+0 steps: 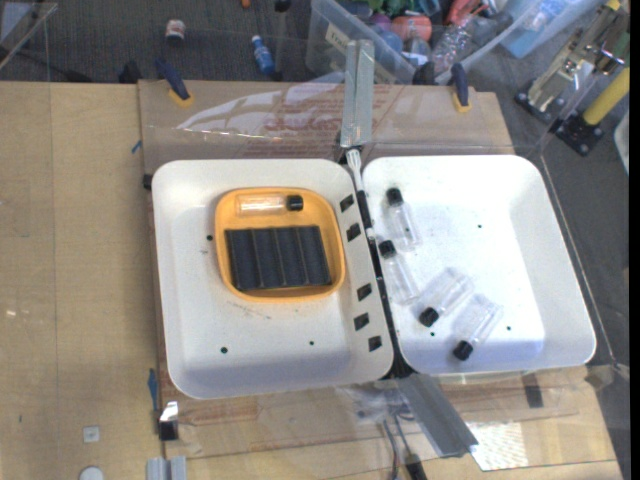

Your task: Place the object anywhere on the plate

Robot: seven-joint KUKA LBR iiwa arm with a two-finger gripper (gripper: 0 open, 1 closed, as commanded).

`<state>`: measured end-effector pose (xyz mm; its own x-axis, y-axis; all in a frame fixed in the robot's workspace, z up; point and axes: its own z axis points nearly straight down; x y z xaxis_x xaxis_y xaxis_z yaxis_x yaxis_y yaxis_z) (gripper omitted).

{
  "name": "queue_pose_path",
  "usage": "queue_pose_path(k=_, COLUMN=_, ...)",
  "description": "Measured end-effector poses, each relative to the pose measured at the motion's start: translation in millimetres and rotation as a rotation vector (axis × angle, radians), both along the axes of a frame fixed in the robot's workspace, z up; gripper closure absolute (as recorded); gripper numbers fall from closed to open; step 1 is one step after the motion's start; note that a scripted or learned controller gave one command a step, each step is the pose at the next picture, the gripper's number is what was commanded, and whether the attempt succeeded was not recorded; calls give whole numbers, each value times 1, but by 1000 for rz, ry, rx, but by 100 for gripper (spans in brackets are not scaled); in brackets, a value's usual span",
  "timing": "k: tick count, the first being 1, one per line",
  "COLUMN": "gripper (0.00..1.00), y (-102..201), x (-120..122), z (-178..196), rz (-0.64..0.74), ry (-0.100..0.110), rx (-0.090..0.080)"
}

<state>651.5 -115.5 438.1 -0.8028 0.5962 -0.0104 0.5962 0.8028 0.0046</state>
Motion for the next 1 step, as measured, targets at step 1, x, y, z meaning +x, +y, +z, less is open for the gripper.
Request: queue_pose_path(k=1, gripper=100, y=-63, x=-2, z=-29, rz=157, ry=6, rx=0)
